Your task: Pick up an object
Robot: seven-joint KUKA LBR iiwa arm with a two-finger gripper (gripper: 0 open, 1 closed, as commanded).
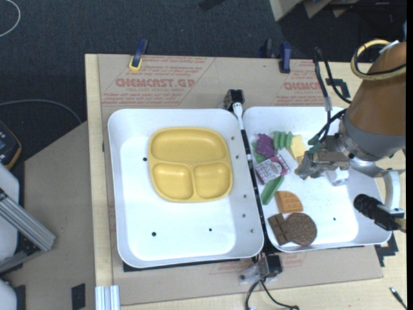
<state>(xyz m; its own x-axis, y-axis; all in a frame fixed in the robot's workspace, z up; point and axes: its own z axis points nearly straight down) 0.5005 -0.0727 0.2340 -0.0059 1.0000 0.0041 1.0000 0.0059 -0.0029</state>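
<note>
Claw hovers by yellow block; grip state unclear; green pod lies diagonally.

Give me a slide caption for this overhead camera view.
KUKA arm's gripper poised over toy food in the right bin; a yellow divided plate sits in the left bin.

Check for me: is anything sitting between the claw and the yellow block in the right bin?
Nothing visible does. The claw hangs just right of the yellow block, with bare bin floor between them. The green pieces lie on the block's far side.
</note>
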